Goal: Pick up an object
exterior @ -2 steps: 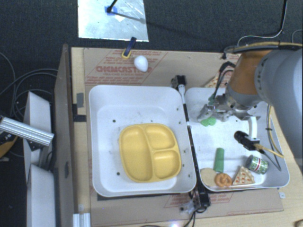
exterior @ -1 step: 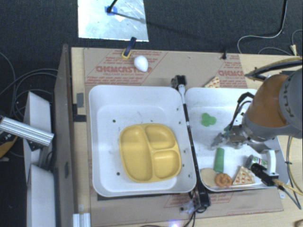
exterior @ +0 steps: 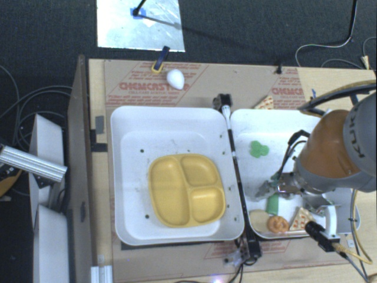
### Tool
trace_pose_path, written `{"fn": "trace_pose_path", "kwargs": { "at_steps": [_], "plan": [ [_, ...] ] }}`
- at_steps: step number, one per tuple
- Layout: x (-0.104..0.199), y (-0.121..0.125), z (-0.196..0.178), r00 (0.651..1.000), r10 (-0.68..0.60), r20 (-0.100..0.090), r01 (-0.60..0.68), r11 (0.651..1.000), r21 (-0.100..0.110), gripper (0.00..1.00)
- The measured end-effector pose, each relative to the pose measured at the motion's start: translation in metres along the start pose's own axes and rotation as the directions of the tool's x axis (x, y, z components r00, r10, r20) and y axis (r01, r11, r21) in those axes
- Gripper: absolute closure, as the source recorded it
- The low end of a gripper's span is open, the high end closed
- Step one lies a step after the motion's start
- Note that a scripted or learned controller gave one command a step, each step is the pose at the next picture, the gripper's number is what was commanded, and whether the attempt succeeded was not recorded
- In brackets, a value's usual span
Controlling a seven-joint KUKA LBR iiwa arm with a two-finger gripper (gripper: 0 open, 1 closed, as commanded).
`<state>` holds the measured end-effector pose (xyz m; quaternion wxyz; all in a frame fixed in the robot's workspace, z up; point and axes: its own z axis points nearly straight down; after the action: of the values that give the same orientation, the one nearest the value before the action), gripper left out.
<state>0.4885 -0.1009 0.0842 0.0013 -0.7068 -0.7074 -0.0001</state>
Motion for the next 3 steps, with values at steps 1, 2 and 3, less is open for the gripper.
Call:
{"fn": "trace_pose_path", "kwargs": {
  "at_steps": [1,2,3],
  "plan": [
    [-0.036,0.093,-0.028,1.000,-0.004,0.007,0.004,1.000,-0.014,0.00],
    [-0.009,0.035,-0.015,1.000,-0.001,-0.001,0.001,1.000,0.003,0.00],
    [-0.072,0.111,-0.026,1.000,-0.001,0.008,0.001,1.000,-0.011,0.00]
  ]
}}
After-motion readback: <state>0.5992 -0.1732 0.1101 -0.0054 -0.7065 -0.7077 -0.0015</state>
